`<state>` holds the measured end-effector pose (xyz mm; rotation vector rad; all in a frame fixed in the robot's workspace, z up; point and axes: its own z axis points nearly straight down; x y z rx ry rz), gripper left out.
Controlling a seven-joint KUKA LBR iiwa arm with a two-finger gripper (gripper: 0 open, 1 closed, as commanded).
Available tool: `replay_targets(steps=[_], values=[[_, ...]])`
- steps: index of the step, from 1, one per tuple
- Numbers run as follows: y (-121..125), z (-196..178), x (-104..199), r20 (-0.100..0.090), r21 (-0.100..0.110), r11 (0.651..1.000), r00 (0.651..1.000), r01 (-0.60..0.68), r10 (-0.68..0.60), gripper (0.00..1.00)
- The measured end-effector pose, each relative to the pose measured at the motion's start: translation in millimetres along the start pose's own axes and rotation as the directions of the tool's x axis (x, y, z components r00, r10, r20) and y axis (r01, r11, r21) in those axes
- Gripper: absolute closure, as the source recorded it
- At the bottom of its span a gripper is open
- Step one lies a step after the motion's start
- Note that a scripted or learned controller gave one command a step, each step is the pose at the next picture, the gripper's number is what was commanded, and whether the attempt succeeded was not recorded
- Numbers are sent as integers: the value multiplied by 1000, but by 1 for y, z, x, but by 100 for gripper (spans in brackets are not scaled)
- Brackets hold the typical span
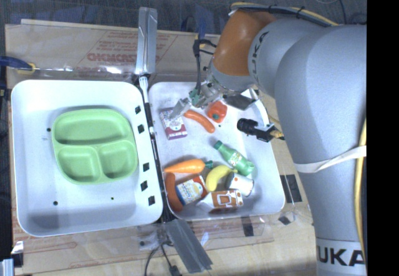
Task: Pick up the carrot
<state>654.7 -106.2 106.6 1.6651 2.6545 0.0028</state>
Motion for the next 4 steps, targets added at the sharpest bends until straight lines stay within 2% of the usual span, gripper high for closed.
replay_targets(steps=[1,2,3,4], values=[[-12,-87,98,-8,5,959,959,285,-285,0],[4,-140,94,-7,3,943,943,334,-334,0],[-97,-85,97,-10,5,906,906,424,-424,0],[-88,-94,126,-11,2,758,758,652,-652,0]])
